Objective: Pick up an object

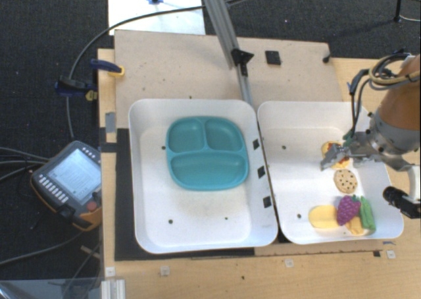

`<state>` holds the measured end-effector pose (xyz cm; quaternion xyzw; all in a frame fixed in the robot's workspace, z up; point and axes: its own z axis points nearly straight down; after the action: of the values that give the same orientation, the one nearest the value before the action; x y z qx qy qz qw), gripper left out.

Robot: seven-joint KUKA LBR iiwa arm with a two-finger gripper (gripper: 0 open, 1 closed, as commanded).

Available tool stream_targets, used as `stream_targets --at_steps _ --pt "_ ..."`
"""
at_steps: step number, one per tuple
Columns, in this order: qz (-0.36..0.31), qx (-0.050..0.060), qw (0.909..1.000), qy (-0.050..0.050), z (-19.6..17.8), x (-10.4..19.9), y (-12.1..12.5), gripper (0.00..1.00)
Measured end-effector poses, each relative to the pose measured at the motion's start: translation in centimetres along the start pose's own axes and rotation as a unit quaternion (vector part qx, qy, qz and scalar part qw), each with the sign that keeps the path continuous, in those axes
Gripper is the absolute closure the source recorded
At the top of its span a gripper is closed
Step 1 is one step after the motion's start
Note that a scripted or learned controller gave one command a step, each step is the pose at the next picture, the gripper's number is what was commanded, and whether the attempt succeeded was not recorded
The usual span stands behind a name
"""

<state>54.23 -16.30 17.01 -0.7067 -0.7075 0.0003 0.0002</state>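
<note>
Right now gripper (335,157) hangs low in rt bin (289,179), just above cookie (345,180); finger state: can't tell; grapes (348,209) nearby.

Teal divided plate (207,154); tan speckled cookie (345,180); purple grapes (348,209); white bins (151,225).

The arm (399,116) showed an orange band above a grey wrist section, both rounded and smooth. Black cables (368,80) looped beside the band. Its tool (335,157) was a small assembly of dull grey metal, and a black piece, perhaps a fitting, jutted below the wrist.
</note>
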Motion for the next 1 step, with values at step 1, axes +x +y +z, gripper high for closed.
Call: stream_targets --at_steps 1 --pt "0.0 0.001 1.0 0.001 5.69 0.96 -0.23 0.0"
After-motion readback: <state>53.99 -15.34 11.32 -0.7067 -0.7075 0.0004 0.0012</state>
